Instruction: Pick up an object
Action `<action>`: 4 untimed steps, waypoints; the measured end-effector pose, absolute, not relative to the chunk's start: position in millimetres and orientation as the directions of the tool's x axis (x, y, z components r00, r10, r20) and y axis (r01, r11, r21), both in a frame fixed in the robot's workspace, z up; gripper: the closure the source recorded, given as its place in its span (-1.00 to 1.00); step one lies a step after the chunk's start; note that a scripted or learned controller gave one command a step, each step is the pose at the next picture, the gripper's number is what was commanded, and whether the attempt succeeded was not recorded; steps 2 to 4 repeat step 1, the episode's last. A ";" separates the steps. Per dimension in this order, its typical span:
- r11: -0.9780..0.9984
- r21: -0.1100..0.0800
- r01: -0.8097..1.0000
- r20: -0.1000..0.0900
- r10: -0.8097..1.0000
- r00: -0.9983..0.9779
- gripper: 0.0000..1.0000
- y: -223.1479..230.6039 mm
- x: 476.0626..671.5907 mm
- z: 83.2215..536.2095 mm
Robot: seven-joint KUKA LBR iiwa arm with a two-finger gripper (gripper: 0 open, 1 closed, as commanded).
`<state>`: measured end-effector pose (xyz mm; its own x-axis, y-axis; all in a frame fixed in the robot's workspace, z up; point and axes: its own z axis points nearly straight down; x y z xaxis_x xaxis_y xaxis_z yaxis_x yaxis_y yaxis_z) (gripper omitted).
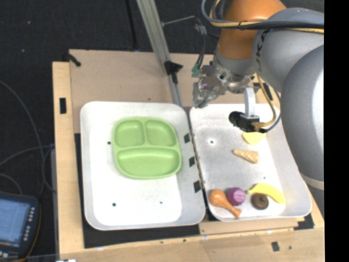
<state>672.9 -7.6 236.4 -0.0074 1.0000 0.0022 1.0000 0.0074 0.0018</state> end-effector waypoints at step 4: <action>0.007 0.002 1.000 0.002 1.000 -0.007 1.00 40.8 666.2 245.1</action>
